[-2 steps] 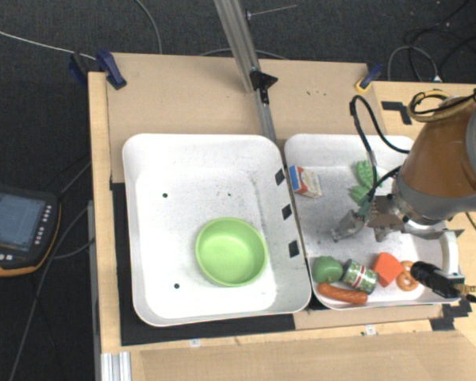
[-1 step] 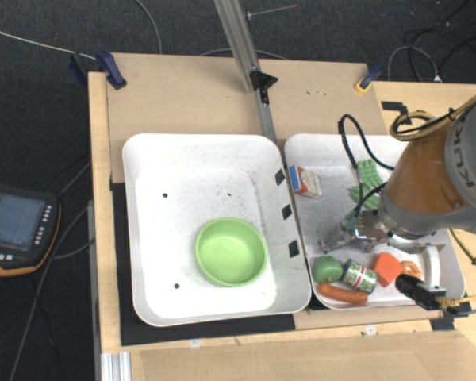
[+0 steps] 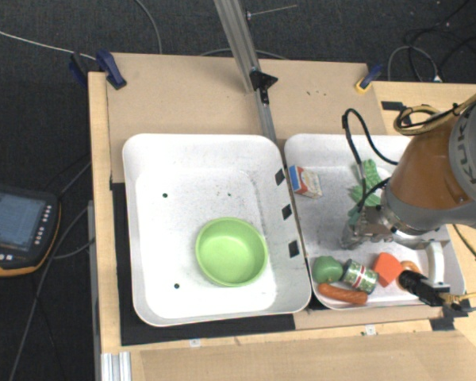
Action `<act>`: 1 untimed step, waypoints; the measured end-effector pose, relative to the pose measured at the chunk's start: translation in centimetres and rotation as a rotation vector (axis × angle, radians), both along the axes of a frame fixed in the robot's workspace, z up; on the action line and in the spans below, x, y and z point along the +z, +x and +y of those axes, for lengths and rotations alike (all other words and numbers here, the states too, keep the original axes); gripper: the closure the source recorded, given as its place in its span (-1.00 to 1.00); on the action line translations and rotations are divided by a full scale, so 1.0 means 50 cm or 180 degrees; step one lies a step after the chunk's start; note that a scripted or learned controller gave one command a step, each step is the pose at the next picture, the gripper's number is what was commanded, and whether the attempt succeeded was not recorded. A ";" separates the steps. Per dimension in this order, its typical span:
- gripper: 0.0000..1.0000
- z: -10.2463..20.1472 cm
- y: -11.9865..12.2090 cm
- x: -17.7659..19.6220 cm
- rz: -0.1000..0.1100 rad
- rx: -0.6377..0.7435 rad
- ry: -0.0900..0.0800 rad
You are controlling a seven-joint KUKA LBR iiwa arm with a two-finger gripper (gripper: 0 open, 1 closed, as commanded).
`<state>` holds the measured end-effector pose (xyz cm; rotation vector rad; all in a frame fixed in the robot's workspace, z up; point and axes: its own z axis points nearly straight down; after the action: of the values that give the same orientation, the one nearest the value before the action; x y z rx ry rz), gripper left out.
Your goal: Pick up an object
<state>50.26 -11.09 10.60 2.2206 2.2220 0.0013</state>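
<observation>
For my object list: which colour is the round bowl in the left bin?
Light green; the round plastic bowl shows best in the camera view.

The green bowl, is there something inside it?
The green bowl in the left bin looks bare inside: just its smooth green bottom. Whatever might be underneath the bowl is covered.

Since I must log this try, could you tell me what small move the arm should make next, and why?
Probably a short descent: the hand hangs low in the right bin beside the green toy, and I see nothing between its fingers.
</observation>
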 end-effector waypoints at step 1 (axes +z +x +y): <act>1.00 0.000 0.008 0.125 -0.0016 0.0000 -0.0004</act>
<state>50.67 -11.08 16.85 2.2174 2.2189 0.0057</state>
